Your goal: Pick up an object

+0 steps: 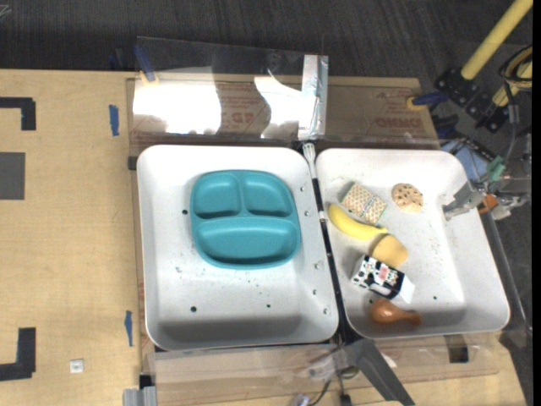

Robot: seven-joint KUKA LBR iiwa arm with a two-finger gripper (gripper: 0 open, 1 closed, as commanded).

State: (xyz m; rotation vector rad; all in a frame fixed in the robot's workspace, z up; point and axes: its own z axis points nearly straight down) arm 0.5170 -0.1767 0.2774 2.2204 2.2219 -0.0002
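Observation:
The right bin (473, 294) holds several small items. A yellow banana (353, 223) lies near its left wall, with a checkered waffle-like piece (363, 200) just behind it. A round cookie (407, 196) sits further right. In front of the banana are a yellow-orange pear-like object (389, 249), a black-and-white box (382, 277) and a brown drumstick (393, 315). My gripper (463, 201) shows as a grey piece at the bin's right rim, apart from all the items and with nothing seen in it.
The left bin (169, 294) carries a teal divided plate (245, 218). A clear plastic sheet (254, 100) stands behind the bins. Cables and a yellow pole (499, 32) crowd the far right. Bare bin floor lies between the cookie and the right rim.

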